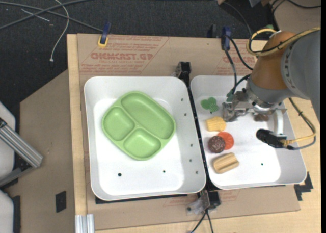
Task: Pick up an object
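Note:
My gripper (232, 111) hangs low over the upper middle of the right bin (285, 173). Just left of it lies a small green leafy piece (209, 104), and a yellow corn-like piece (216, 124) sits below and to its left. Further toward the front are a dark brown round piece (217, 145) touching an orange-red one (227, 138), and a tan bread roll (225, 162). I see nothing held in the gripper.
The left bin (102, 171) holds a green divided plate (138, 124). The two bins meet along a black divider (196, 130). The arm's grey and orange body (285, 69) covers the right bin's upper right corner. The bench is edged with cardboard (142, 53).

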You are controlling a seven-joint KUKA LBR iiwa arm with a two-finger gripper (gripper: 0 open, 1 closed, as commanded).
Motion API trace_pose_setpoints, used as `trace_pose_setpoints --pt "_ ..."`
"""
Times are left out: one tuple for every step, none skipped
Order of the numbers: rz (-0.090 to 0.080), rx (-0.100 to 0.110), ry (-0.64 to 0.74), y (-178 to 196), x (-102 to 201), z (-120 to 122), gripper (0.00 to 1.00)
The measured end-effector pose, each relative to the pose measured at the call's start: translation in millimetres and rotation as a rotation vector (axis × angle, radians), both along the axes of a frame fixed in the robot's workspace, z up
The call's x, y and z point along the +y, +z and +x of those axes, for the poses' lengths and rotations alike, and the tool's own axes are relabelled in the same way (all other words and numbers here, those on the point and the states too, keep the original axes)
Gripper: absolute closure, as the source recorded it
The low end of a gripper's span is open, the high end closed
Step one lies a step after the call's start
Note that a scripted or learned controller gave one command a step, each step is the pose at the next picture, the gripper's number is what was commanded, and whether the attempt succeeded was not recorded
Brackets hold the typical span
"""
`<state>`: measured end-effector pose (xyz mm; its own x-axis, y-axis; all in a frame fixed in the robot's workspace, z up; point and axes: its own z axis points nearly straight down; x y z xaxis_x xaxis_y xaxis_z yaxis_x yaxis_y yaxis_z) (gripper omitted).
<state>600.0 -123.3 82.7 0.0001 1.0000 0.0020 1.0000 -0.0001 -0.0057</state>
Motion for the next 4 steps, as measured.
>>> trace_pose_setpoints --pt "0.0 -0.006 -0.001 13.9 -0.1 1.7 1.0" --pt "-0.002 -0.011 0.002 76.3 5.7 1.2 1.0" --pt "-0.003 -0.014 0.003 137.5 13.8 6.1 1.0" --pt "-0.003 -0.012 0.001 172.6 13.9 7.4 1.0"
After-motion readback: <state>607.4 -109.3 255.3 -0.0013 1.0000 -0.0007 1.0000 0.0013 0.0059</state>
